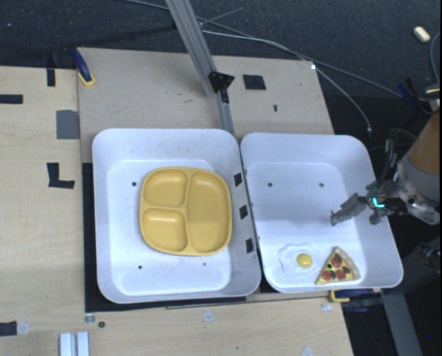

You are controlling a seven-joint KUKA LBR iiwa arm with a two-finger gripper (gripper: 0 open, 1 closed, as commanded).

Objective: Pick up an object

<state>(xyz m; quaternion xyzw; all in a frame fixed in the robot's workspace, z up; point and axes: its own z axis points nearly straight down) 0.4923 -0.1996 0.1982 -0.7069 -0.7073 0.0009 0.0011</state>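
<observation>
In the right bin (302,154), a fried egg toy (298,259) and a pizza slice toy (338,266) lie side by side near the front edge. My gripper (347,211) comes in from the right, over the bin's right side, just above and behind the pizza slice. One dark finger points left; nothing shows between the fingers. A yellow divided plate (185,211) sits in the middle of the left bin (117,199).
A slanted metal pole (199,43) rises behind the bins, with cables trailing over the dark floor at the back. The bench surface around the bins carries black tape marks. The bins' shared wall runs between plate and egg.
</observation>
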